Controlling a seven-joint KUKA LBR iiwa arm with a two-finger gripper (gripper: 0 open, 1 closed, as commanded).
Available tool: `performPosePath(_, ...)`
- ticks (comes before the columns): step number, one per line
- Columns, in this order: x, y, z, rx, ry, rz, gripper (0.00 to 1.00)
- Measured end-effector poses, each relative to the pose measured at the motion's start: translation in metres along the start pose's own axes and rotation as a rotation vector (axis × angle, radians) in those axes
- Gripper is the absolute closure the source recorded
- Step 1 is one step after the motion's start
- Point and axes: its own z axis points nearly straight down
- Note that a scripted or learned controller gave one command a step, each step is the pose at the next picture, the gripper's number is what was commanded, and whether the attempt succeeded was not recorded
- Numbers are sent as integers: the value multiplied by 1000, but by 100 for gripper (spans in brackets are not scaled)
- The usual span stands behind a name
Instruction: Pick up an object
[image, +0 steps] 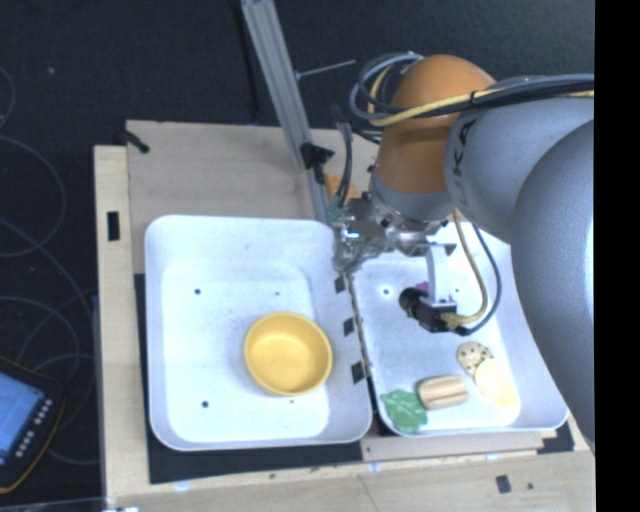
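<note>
In the left bin (180, 300) a yellow bowl (288, 352) stands upright near the front right corner. The right bin (395, 280) holds a green piece (403, 408), a tan cylinder (442, 391), a pale yellow piece (497, 386) and a speckled round piece (473, 354) along its front. My gripper (347, 256) hangs below the orange band (425, 130), over the rim between the two bins at their far end. I see nothing held in it. It is well behind the bowl and the small pieces.
A black part with a cable (427, 307) hangs off the wrist over the right bin's middle. A slanted metal rail (285, 100) rises at the back. The grey arm (540, 200) covers the right bin's right side. A screen (20, 415) lies at the lower left.
</note>
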Motion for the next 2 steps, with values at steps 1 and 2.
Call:
performPosePath(1,47,15,-10,-3,3,-2,100)
performPosePath(2,43,15,-9,0,0,2,0)
